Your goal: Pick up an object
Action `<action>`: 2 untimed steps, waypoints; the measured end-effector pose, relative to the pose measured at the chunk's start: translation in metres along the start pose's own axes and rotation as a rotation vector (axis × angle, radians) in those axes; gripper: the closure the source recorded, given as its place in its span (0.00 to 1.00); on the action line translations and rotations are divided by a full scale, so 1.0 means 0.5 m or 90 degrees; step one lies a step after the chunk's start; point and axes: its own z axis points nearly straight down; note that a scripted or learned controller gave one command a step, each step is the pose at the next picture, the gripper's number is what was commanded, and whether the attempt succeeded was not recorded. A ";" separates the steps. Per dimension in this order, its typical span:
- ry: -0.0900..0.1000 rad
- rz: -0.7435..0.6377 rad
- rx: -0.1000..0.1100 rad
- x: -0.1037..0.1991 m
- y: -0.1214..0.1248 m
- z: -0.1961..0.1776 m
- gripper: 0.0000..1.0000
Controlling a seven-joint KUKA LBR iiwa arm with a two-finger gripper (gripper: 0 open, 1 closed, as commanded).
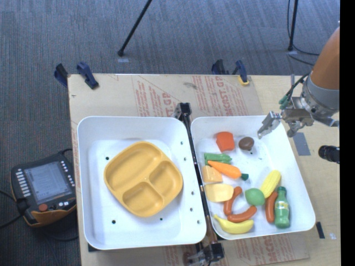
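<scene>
My gripper hangs open over the far right corner of the right bin, with nothing between its fingers. Just left of it lie a brown ball and an orange-red block. Further toward the front lie green beans, a carrot, a cheese wedge, a yellow slice, a corn cob, a lime, a green bottle, sausages and a banana.
The left bin holds a yellow divided plate. A black divider clamp sits between the bins. Blue clamps grip the bench's far edge. A teach pendant lies left of the bench.
</scene>
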 end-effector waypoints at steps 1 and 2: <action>0.001 -0.109 0.001 0.046 -0.075 0.202 0.00; -0.001 -0.028 -0.004 0.136 -0.095 0.331 0.00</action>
